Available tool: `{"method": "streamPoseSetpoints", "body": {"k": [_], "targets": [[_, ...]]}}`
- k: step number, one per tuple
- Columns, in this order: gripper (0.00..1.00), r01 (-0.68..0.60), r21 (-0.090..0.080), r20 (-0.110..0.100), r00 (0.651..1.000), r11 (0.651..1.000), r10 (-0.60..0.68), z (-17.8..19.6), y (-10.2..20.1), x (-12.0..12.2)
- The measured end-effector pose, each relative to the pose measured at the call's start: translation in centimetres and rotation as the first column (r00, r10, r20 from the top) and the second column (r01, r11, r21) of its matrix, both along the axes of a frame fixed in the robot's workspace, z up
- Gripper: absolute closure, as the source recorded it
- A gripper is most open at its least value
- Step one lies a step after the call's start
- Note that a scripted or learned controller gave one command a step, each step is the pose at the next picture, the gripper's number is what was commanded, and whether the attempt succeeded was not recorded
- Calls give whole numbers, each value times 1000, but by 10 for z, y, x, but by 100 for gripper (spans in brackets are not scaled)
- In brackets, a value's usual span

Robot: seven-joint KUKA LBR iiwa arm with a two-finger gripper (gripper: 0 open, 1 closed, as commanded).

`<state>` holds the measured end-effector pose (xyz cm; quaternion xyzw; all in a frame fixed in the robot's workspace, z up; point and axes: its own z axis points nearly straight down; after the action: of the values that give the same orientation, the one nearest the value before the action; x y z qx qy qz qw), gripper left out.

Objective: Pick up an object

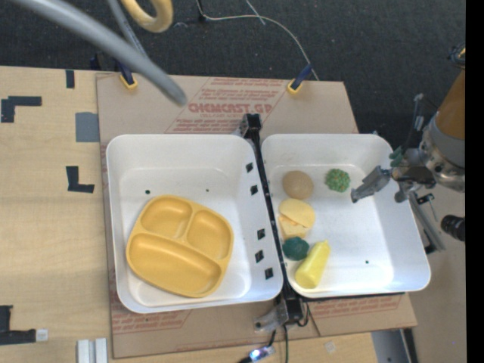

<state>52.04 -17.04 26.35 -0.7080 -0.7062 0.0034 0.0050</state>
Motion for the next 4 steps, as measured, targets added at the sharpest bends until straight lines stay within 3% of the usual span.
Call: {"method": "streamPoseSetpoints", "body": {"k": [1,4], "targets": [[0,-4,-2,11,1000,1000,4,6,0,2],[0,-3,0,4,1000,1000,3,-139,1,-10]]}}
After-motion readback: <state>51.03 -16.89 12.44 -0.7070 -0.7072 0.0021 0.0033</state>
